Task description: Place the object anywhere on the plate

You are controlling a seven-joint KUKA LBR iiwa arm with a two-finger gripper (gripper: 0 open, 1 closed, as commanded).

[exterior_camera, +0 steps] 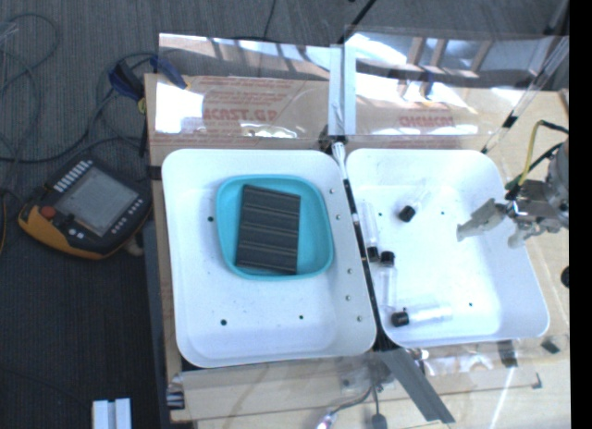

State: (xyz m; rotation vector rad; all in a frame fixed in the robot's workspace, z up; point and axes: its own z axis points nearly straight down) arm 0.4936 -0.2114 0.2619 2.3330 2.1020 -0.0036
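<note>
The two bins (277, 339) look like smooth white plastic with a faint sheen and small dark holes in their floors. The plate (318, 233) is glossy turquoise plastic, its rim catching light. On it lies a dark grey block (268, 228), matt, its top ridged in fine parallel lines. The gripper (504, 219) looks like dull grey metal. Clear tubes (427, 312) with black caps lie in the right bin, glassy and see-through. Behind the bins stand clear, shiny panels (250, 94) over brown cardboard. The floor (74, 67) is dark, rough carpet.
</note>
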